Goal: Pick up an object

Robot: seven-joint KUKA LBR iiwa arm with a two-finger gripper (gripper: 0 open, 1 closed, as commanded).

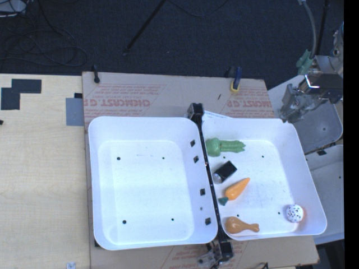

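I am looking across the right bin [314, 203], going left to right: a green toy [224, 147] is lying by its left wall, a black block [225, 170] and an orange carrot [237, 189] below it, a tan gourd-shaped toy [241, 225] lower still, a speckled white ball [294, 213] far right. I am choosing the carrot: it is looking light, stiff and smooth, best pinched across its thick middle. My claw [291, 110] is hanging just past the bin's upper right corner; how wide it is standing I cannot tell.

**Dark carpet, pale wood, cardboard underlay**

A dark blue-black carpeted floor [168, 27] fills the top of the view, crossed by thin black cables [151, 15]. Below it lies a light wooden tabletop [39, 172] marked with dark grey rectangular patches [22, 91]. A brown printed cardboard sheet [140, 97] covers the middle of it, pinned at the far edge by a yellow-and-blue clamp [235, 80]. Light is even, with soft shadows.
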